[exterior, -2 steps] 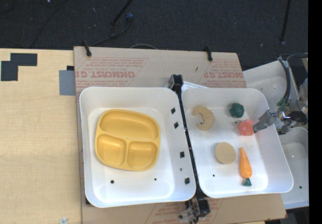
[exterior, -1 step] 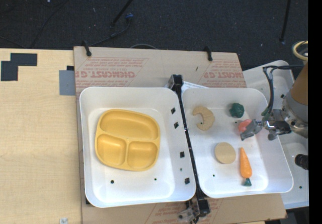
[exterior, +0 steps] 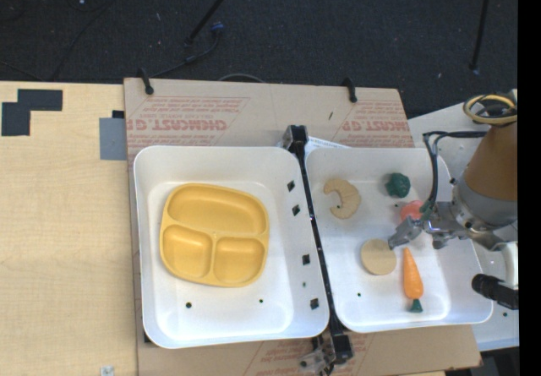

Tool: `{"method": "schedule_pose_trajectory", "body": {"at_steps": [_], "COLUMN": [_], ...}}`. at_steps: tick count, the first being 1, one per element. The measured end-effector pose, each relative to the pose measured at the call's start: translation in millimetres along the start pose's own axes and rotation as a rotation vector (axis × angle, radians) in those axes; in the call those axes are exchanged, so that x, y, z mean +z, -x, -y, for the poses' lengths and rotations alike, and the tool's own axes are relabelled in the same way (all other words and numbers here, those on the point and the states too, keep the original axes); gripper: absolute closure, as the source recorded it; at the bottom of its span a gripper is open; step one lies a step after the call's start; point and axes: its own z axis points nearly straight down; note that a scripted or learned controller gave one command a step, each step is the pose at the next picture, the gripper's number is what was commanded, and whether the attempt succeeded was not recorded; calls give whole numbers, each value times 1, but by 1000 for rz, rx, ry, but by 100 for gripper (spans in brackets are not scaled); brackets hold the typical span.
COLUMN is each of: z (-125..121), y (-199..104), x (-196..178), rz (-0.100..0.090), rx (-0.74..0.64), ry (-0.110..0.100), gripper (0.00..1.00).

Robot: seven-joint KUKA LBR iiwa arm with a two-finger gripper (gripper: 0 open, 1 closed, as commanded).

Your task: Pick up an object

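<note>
The right bin (exterior: 355, 311) holds several small objects: a tan crescent (exterior: 342, 198), a dark green lump (exterior: 397, 185), a small red piece (exterior: 409, 210), a tan round disc (exterior: 378, 258) and an orange carrot (exterior: 412, 274) with a green tip. My gripper (exterior: 414, 231) reaches in from the right and hangs low over the bin's right half. It sits just below the red piece, above the carrot's top and right of the disc. I see nothing held in it.
In the left bin (exterior: 152, 298) lies a yellow divided plate (exterior: 215, 233). A black divider (exterior: 309, 235) runs between the two bins. The arm's orange-brown body (exterior: 494, 171) stands over the right bin's right rim. Cardboard lies under both bins.
</note>
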Motion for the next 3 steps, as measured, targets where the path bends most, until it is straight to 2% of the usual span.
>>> {"method": "schedule_pose_trajectory", "body": {"at_steps": [1, 2, 3], "z": [-1, -1, -2], "y": [0, 0, -6], "x": [52, 40, -5], "rz": [3, 2, 3], "rx": [1, 3, -2], "ry": [7, 8, 9], "gripper": [0, 100, 100]}}
